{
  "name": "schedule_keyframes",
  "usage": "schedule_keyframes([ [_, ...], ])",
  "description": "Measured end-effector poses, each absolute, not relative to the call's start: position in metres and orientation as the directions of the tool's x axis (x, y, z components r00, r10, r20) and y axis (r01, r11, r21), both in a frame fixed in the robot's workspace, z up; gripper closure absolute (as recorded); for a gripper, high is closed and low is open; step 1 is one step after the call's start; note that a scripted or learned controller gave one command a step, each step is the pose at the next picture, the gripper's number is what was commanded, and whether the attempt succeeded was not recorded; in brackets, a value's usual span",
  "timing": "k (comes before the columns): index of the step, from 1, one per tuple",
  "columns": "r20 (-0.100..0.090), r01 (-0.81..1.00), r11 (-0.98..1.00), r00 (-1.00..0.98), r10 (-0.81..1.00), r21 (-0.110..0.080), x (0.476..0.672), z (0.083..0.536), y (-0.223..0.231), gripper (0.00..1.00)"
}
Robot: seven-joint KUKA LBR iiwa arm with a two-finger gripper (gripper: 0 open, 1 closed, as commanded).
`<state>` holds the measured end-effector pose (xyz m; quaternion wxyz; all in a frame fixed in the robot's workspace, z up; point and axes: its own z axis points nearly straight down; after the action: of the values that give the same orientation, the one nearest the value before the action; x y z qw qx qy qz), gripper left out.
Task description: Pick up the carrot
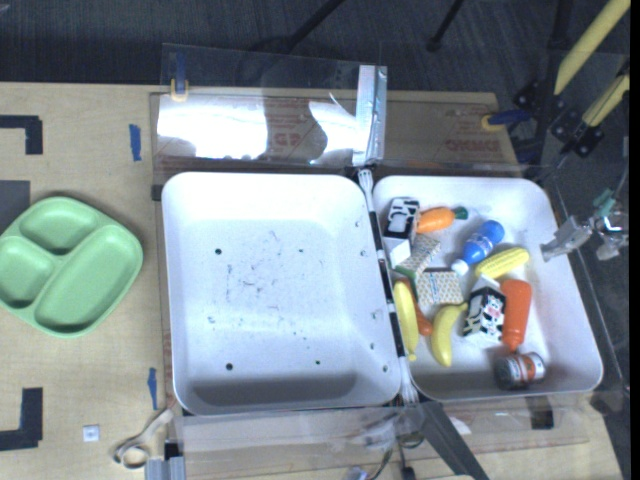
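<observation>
The carrot (436,220) is a short orange piece with a green tip pointing right. It lies near the back of the right bin (570,353), beside a black-and-white item (402,216). My gripper (588,232) hangs at the right rim of that bin, well to the right of the carrot and apart from it. Nothing shows between its fingers.
Around the carrot lie a blue bottle (483,240), a yellow corn cob (503,261), two bananas (406,314), a cow-patterned toy (486,314), an orange-red bottle (516,313) and a can (520,369). The left bin (190,268) sits beside it; a green divided plate (66,264) lies far left.
</observation>
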<state>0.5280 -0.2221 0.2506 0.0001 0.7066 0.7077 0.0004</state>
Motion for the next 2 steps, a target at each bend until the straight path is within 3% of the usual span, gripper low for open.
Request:
schedule_keyframes([
  [1,-0.007,0.999,0.048,-0.048,0.999,0.024,0.538,0.143,-0.223,0.0],
  [2,-0.006,0.922,0.388,-0.388,0.922,0.009,0.512,0.126,-0.202,0.0],
])
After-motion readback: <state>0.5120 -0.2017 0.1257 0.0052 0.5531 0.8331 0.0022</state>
